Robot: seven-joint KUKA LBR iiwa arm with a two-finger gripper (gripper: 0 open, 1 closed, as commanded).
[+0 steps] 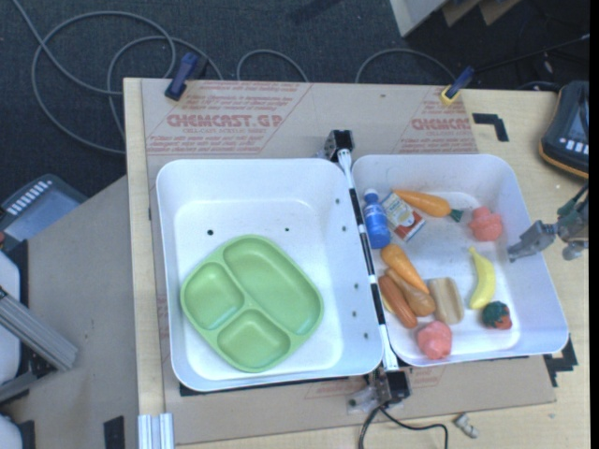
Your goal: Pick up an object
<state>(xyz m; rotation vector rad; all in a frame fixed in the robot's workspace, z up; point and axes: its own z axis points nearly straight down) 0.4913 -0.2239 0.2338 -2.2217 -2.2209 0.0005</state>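
The gripper (pixel 526 243) hovers at the 3 o'clock rim of the right bin (pixel 524 330), touching nothing; how far open it is I cannot tell. Just beside it at 9 o'clock lies the banana (pixel 482 280), with bare white floor between it and the carrots (pixel 404 267).

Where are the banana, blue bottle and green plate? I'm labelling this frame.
banana (pixel 482 280), camera view, middle of its curve.
blue bottle (pixel 376 223), camera view, its body.
green plate (pixel 198 299), camera view, left compartment.
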